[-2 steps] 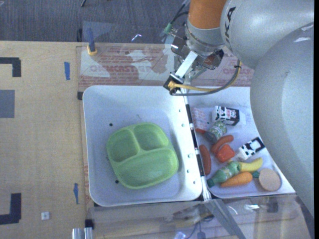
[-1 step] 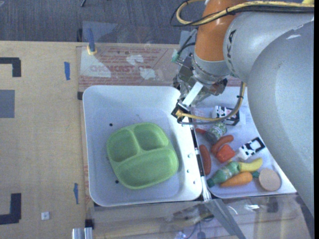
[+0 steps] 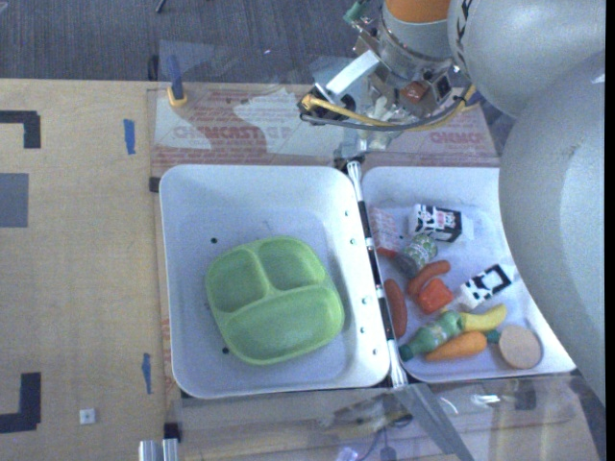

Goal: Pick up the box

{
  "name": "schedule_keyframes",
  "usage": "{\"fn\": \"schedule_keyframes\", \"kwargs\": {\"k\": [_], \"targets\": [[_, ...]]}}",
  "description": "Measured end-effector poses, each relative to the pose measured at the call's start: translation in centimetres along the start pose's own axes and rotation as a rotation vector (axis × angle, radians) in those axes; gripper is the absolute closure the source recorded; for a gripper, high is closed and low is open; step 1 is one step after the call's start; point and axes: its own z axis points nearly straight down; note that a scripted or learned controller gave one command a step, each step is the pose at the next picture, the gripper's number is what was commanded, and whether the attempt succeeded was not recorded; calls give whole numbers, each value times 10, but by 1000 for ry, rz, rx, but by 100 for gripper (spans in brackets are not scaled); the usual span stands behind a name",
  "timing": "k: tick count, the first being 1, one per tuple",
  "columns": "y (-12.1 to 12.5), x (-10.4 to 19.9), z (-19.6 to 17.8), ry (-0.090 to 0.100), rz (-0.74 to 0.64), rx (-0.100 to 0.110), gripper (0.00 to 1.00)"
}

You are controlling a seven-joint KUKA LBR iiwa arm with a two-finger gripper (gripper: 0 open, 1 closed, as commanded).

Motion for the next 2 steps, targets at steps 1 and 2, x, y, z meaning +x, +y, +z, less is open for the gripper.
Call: {"fn": "schedule_keyframes", "kwargs": {"k": [1, 2], "targets": [[-78, 52, 44, -3, -39, 4, 100], [-125, 67, 99, 0, 19, 2, 100]]}}
